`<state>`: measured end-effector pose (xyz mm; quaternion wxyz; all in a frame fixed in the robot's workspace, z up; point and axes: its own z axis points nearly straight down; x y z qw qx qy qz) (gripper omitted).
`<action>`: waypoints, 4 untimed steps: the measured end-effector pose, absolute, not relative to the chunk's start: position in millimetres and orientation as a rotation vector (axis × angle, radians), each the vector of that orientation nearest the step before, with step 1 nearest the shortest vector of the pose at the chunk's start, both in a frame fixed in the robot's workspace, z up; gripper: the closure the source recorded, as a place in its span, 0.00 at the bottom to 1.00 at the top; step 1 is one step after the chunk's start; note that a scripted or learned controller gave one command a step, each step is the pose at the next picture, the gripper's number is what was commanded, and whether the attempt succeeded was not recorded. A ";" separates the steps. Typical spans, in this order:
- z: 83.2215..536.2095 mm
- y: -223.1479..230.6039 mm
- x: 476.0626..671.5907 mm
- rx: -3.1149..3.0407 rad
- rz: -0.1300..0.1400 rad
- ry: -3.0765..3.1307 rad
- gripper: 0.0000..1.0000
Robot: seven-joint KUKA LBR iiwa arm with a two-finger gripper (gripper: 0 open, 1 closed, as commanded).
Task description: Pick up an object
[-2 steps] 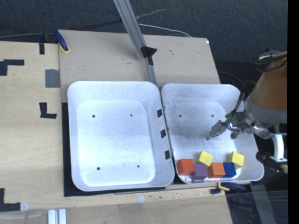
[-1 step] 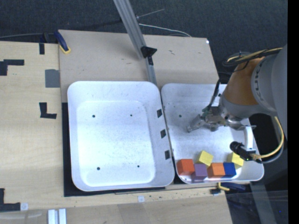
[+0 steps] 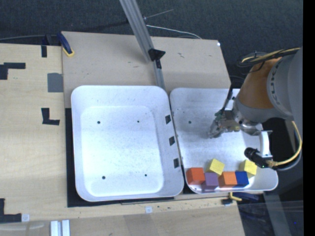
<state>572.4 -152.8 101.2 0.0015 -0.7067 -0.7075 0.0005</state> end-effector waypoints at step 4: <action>191.5 -1.6 558.0 -2.209 0.002 -2.227 1.00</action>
